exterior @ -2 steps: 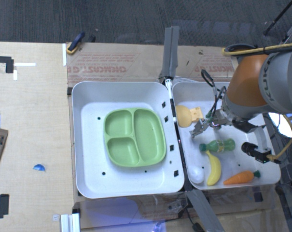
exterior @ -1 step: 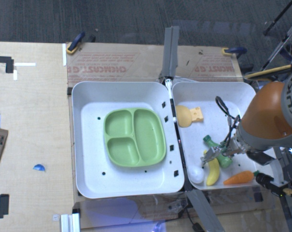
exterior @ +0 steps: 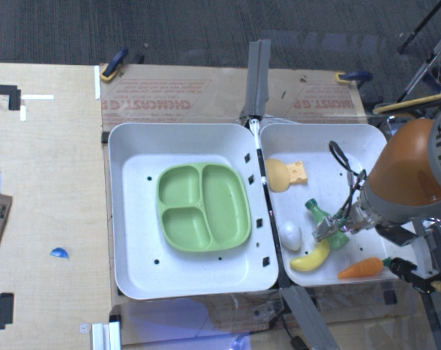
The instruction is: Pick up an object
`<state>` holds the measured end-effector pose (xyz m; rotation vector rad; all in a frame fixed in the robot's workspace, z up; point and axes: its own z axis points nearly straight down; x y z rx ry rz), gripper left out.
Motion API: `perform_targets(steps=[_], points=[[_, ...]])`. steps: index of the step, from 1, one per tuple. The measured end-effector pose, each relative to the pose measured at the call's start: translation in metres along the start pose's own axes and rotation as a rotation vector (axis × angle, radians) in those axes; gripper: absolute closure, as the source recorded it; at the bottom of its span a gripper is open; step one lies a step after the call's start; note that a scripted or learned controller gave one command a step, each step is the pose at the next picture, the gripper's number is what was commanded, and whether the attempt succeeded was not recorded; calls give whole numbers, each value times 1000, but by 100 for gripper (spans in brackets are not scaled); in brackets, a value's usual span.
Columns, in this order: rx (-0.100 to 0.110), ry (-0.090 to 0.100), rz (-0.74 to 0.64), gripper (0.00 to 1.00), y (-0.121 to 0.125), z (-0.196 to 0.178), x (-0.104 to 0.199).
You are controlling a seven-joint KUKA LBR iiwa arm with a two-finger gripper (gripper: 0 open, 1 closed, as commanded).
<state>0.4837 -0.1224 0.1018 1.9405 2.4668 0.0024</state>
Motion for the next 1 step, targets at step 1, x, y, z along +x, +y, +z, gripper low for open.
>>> perform_targets(steps=[1], points=[[5, -1, 136, 100, 57, -207, 83]])
